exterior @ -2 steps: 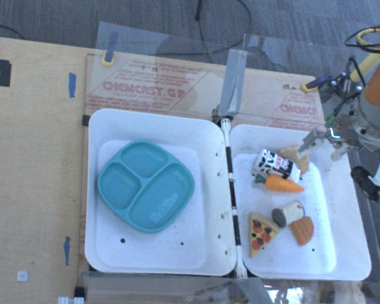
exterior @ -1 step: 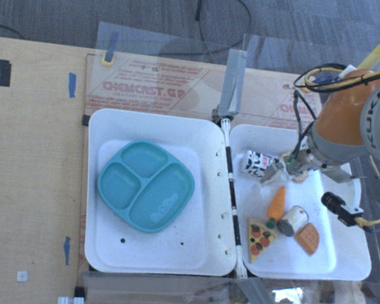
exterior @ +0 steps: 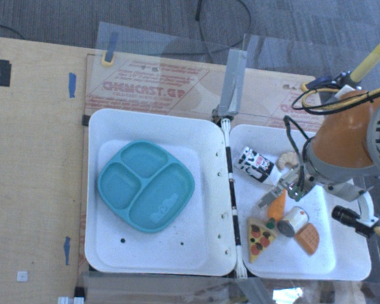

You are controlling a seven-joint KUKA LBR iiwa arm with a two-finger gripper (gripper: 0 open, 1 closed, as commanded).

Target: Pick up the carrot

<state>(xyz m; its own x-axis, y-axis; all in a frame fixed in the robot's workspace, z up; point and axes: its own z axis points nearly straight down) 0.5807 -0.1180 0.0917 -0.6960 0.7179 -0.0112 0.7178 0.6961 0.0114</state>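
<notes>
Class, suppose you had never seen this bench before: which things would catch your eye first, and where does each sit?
The teal divided plate stands out, alone in the left bin. Next comes the grey and orange arm reaching into the right bin, its tool right above the carrot, among a pizza slice and a small can.

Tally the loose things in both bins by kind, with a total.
Blue divided plate, left bin: 1
Carrot, right bin: 1
Pizza slice: 1
Black-and-white carton: 1
Small can: 1
Orange-brown waffle-like piece: 1
Pale round piece by the claw, too small to name: 1
Total: 7
</notes>
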